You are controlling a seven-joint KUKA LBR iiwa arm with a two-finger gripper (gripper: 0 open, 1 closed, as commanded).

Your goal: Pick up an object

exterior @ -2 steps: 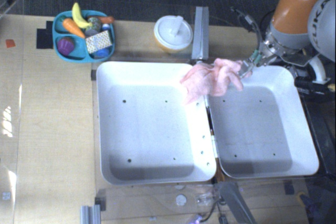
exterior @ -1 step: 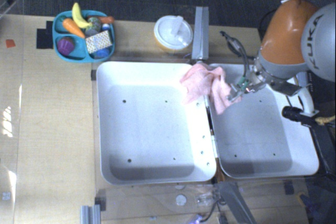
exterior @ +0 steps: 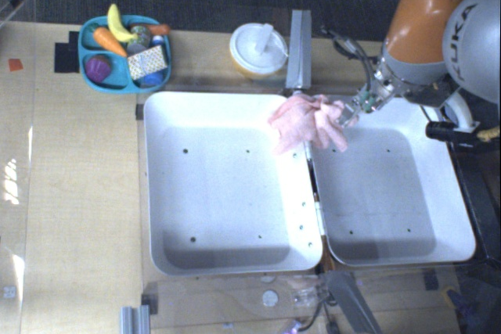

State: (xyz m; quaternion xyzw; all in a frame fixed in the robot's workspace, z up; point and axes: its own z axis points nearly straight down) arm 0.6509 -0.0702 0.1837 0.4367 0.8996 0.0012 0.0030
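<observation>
The gripper (exterior: 350,113) tip is buried in the pink cloth (exterior: 305,125), so its fingers are hidden. The arm (exterior: 446,19) is cut off at 3 o'clock. Small items in the blue tray (exterior: 90,51) at 10 o'clock blur together.

Legible text: partial "KU" lettering in dark characters on the grey arm housing (exterior: 473,27), far right, cut off at the frame edge. No other labels, numbers or signs are readable anywhere on the surface (exterior: 70,192).
</observation>
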